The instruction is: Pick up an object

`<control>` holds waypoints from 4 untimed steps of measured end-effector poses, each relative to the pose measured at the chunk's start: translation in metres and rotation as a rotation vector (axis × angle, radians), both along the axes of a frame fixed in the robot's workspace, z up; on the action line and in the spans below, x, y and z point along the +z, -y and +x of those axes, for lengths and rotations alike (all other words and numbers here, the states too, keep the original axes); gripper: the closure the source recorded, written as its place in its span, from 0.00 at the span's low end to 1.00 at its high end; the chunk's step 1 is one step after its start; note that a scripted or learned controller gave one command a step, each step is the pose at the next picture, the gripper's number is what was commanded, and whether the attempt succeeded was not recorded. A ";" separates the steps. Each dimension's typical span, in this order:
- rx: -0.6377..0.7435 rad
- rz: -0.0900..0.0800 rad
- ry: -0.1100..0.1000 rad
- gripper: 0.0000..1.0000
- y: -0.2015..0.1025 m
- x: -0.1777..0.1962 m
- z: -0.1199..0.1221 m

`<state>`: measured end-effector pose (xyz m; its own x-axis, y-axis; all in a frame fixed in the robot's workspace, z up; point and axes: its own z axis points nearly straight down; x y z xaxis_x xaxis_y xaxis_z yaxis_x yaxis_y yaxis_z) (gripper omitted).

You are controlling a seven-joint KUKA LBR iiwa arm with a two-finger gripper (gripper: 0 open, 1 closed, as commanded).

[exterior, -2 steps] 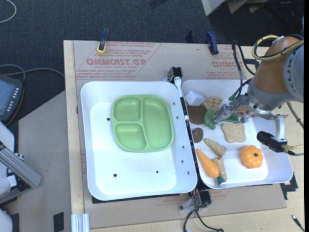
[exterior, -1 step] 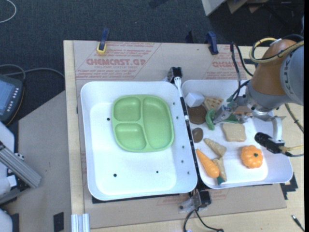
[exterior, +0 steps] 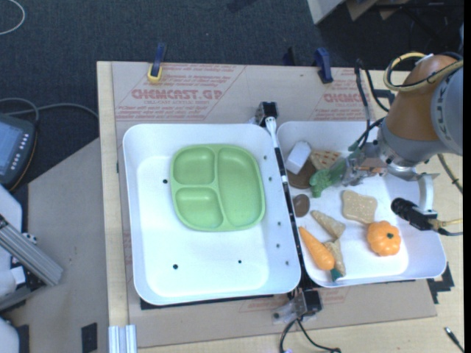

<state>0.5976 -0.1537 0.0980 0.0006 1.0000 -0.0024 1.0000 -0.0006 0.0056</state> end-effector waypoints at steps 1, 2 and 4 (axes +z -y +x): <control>0.001 0.001 0.000 1.00 -0.003 0.061 -0.006; 0.002 0.000 0.000 1.00 -0.006 0.106 -0.001; 0.006 0.003 -0.002 1.00 -0.057 0.138 0.002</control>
<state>0.6000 -0.0968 0.2361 -0.0052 1.0000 0.0003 1.0000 0.0052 0.0036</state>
